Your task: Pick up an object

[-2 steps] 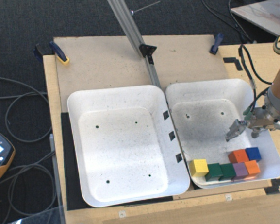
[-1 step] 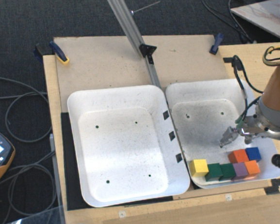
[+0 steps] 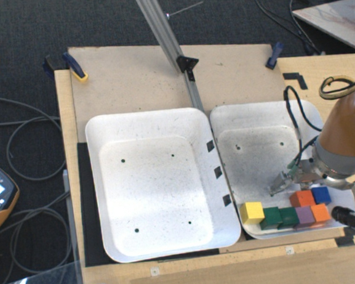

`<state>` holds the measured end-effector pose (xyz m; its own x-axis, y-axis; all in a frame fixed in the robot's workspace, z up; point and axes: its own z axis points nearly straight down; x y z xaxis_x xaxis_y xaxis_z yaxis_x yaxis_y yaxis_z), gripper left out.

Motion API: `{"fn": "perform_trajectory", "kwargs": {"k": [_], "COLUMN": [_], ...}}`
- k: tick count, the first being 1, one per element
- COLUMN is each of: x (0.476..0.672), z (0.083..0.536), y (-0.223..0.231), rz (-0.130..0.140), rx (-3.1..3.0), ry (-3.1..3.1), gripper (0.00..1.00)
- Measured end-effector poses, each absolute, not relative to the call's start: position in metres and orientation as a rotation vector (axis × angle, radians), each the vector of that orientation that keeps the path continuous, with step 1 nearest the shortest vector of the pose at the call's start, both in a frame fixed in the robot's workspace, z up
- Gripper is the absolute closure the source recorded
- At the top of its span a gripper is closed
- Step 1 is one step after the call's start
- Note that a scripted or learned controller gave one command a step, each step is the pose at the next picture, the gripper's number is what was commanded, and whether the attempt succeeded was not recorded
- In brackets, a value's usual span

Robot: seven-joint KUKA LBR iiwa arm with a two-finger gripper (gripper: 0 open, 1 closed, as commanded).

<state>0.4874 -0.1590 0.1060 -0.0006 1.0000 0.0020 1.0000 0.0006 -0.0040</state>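
Camera view: arm (image 3: pixel 345 136) enters from right, orange band over right bin (image 3: pixel 253 156), wrist low. Gripper (image 3: pixel 284 183) sits just above the blocks at bin's near edge; finger state: cannot tell. Blocks clustered near front right: yellow block (image 3: pixel 253 211), green block (image 3: pixel 279 217), purple block (image 3: pixel 305 215), blue block (image 3: pixel 321 194). Left bin (image 3: pixel 103 135) alongside. Both on wood bench (image 3: pixel 135 80); dark carpet w/ cables (image 3: pixel 15 121) around.

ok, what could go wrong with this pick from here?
1. The blocks sit packed along the right bin's near edge: yellow block, green block, purple block, orange block. The fingers may find no gap, or drag a neighbour.
2. The gripper hangs beside the cluster, so closing here likely grabs nothing.
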Motion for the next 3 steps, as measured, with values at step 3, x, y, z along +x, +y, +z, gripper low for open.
{"fn": "perform_trajectory", "kwargs": {"k": [3], "x": [0.487], "z": [0.216], "y": [-0.157], "rz": [-0.006], "rx": [-2.223], "ry": [-2.228], "gripper": [1.0]}}
